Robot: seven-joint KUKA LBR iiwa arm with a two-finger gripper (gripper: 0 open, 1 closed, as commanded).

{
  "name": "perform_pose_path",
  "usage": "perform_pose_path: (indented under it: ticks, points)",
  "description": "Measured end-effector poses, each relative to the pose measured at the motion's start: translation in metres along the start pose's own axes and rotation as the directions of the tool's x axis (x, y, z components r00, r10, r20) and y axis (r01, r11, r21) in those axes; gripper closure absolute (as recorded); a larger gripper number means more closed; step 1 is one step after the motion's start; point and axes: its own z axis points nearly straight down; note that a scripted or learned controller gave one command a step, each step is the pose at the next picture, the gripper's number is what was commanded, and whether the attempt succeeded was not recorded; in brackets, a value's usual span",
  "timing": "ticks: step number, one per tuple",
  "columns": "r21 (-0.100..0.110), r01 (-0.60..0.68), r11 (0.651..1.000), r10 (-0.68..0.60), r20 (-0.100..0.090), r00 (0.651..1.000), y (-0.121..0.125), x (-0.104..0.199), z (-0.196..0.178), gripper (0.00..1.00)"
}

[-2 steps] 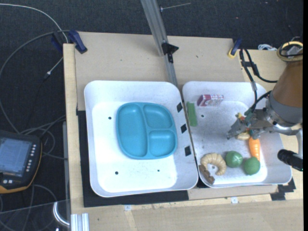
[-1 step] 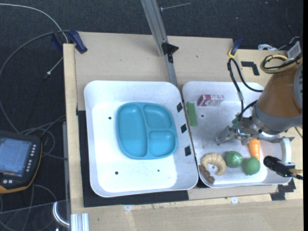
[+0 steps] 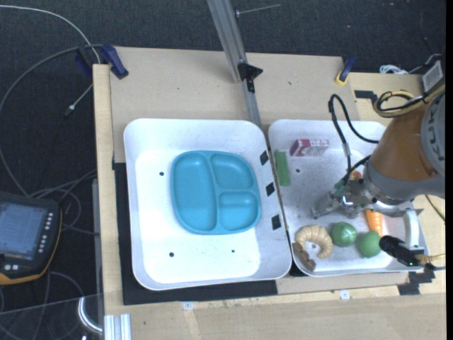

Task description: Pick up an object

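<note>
Against the right bin's (image 3: 396,264) far wall, a red-and-white carton (image 3: 309,146) bears unreadable print; claw (image 3: 327,205) state perhaps narrow, unclear.

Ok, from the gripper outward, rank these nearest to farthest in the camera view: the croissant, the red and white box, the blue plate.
Measured from the gripper in the right bin:
1. Croissant, just below it, near the bin's front edge.
2. Red and white box, above it, at the bin's back.
3. Blue plate, off in the left bin.
</note>
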Motion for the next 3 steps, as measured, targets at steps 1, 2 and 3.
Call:
perform_pose_path:
  ticks: [1, 2, 3]
  points:
    - [-0.005, 0.0, 1.0, 0.0, 0.001, 1.0, 0.001, 0.0, -0.012, 1.0]
    - [-0.01, 0.001, 1.0, -0.001, 0.004, 1.0, 0.008, 0.0, -0.057, 1.0]
    - [-0.011, 0.002, 1.0, -0.002, 0.004, 1.0, 0.006, 0.008, -0.117, 1.0]
